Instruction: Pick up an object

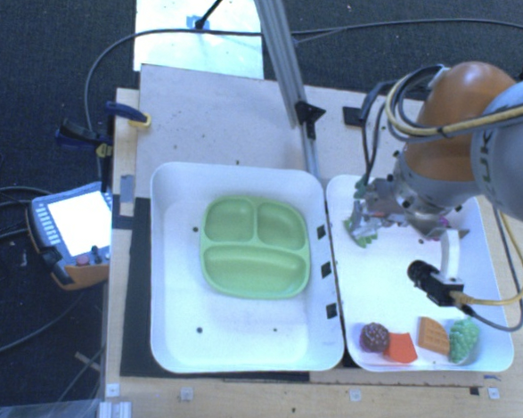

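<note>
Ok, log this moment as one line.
hand over right bin, top left | green item at fingertips | grasp unclear | tray in left bin

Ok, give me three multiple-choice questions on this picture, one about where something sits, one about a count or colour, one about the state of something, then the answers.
1. Where does the green divided tray lie?
A. In the left bin
B. In the right bin
C. On the floor

2. How many small items lie in a row along the near edge of the right bin?
A. Two
B. Four
C. Seven

3. How does the green divided tray lie?
A. Flat, open side up
B. Turned upside down
C. Standing on its edge

Answers:
1. A: the tray rests on the floor of the left bin.
2. B: a dark round piece, an orange piece, a tan waffle-like piece and a green piece.
3. A: its three compartments face the camera.
</note>
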You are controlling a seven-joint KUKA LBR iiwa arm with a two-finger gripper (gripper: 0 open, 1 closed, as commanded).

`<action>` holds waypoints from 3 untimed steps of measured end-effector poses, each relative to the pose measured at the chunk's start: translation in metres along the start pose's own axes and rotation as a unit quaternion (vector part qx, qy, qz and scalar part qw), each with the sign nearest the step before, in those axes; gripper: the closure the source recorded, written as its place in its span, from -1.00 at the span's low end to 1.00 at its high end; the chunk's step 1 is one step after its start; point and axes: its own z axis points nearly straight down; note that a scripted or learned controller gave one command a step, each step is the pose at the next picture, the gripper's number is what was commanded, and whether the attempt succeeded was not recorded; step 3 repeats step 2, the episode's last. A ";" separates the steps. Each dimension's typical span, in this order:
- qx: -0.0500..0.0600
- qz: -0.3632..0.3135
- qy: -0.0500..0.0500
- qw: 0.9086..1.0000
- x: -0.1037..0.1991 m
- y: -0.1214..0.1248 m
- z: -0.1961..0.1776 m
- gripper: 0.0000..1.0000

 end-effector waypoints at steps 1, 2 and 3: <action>-0.001 -0.001 0.000 1.000 0.052 0.005 -0.007 1.00; -0.001 0.000 0.000 1.000 0.098 -0.002 -0.008 1.00; -0.001 0.000 0.000 1.000 0.098 -0.002 -0.008 1.00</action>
